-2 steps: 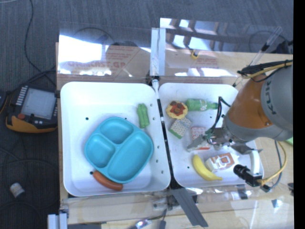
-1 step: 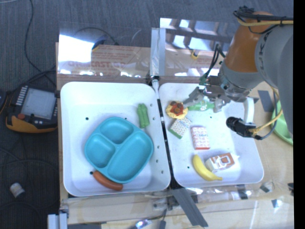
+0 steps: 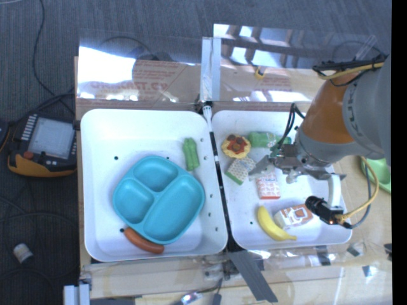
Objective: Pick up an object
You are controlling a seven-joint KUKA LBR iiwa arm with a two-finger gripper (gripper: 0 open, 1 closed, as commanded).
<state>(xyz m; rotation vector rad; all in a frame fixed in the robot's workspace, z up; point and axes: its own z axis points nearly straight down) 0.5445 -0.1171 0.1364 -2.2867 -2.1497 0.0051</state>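
Gripper (image 3: pixel 272 164) hovers just above the small carton (image 3: pixel 268 187)

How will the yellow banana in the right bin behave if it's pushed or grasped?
The curved yellow plastic-looking banana probably pivots on its curve when pushed. Its glossy skin may slip in a pinch. It looks like a light, stiff toy, and it lies against the small orange-and-white carton, which may shift too.
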